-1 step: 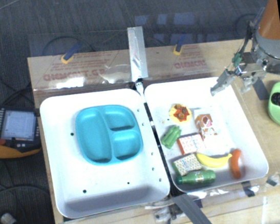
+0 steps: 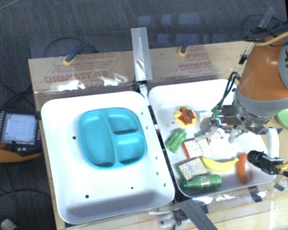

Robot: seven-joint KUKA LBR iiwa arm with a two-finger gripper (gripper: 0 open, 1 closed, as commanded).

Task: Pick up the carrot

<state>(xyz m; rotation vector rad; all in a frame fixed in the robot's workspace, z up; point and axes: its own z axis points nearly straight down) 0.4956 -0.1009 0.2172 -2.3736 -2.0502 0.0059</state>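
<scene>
You see the carrot (image 2: 242, 168) in the right bin (image 2: 160, 136), at its near right corner, just right of the banana (image 2: 218, 164). A green bottle (image 2: 202, 183) lies near of the banana, by the bin's near wall. The gripper (image 2: 216, 126) hovers far of the banana, above a red-and-white packet (image 2: 193, 147); you cannot tell how its fingers stand. The left bin (image 2: 71, 201) holds a blue tray (image 2: 111, 136).

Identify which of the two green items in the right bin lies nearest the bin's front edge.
The dark green bottle, lying on its side along the front edge. The lighter green vegetable piece sits farther back, by the bin's left wall.
</scene>
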